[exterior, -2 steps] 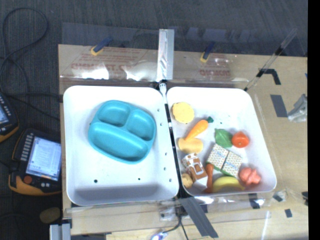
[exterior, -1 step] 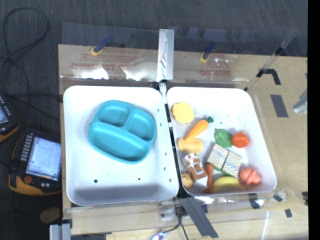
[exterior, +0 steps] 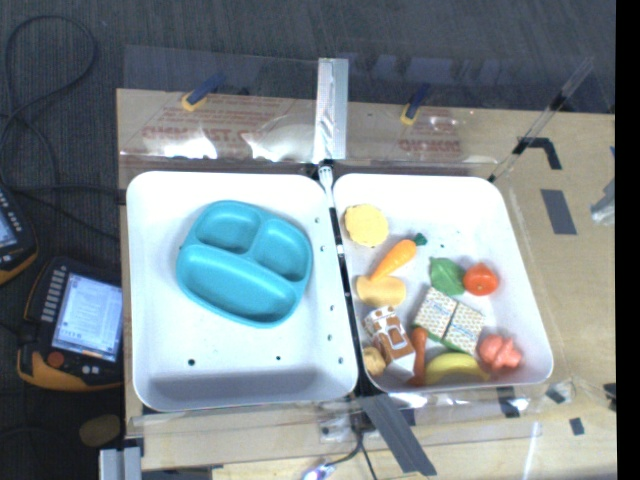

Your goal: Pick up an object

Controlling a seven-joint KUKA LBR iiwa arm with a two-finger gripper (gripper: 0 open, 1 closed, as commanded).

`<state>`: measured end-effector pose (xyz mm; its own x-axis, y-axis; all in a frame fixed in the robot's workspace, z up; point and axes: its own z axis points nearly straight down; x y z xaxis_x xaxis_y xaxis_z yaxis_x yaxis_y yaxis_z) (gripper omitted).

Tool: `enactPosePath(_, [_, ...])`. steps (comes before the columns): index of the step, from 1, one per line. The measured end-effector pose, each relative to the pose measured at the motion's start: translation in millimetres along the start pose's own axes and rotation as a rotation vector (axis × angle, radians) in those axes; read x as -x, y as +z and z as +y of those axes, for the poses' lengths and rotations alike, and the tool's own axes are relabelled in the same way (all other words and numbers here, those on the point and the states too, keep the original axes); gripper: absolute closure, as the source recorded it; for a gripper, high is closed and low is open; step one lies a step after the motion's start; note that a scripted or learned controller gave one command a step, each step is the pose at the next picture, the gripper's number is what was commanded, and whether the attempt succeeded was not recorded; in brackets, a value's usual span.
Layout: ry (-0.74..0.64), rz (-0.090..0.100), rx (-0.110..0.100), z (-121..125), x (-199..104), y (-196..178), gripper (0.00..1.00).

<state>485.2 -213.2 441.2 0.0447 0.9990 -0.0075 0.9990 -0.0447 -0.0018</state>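
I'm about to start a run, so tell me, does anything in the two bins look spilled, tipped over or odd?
Nothing stands out. The blue divided plate lies flat in the left bin, turned at a slant. The toy food, including a carrot, a tomato and a banana, is jumbled in the right bin, but nothing has spilled over the rims.

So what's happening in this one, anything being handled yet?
Nothing is being handled right now. The left bin holds a blue divided plate. The right bin holds a cluster of toy foods, including a carrot, a tomato, a banana, a yellow round piece and a patterned carton. All of them lie in the bin, so the pick has not begun.
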Motion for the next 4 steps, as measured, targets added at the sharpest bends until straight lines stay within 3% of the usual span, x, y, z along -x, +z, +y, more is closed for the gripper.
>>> enactPosePath(1, [-0.001,-0.004,-0.001,1.1,-0.1,-9.2,1.0])
enactPosePath(2, [-0.191,0.004,0.002,-0.2,9.0,29.7,1.0])
enactPosePath(4, [-0.193,0.0,0.002,2.1,9.0,10.9,1.0])
